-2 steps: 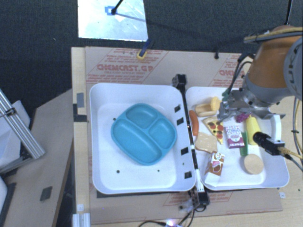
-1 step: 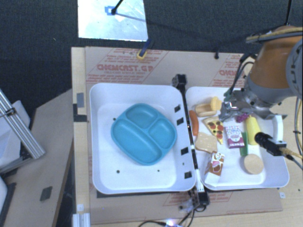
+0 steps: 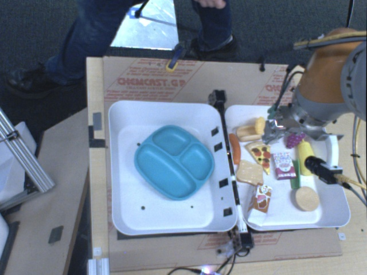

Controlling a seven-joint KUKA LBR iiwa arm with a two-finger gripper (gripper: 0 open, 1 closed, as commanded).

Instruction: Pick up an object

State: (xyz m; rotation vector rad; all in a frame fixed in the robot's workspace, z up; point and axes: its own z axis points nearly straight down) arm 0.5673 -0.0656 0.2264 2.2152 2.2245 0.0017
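the bench holds two white bins side by side. the left bin has a blue plate in its middle, with three little sections. the right bin is full of toy food. the grey and orange arm comes in from three o'clock, and its hand hangs low over the far end of the right bin, at about twelve o'clock in that bin. i cannot tell if the hand is spread or pressed together, and nothing can be seen in it. just beside the hand, on its nine o'clock side, lies a pale yellow block that looks like cheese. on its three o'clock side are purple grapes. at six o'clock from the hand lie a pizza slice and a small pink box, with a bread slice farther down. an orange hot dog lies along the bin's nine o'clock wall. the yellow block looks like the closest thing to grab. i think it is light, hard plastic and a bit slippery, so it could pop out of a squeeze. the best grip would be across its short sides, near the middle, with the hand pushed well down around it.
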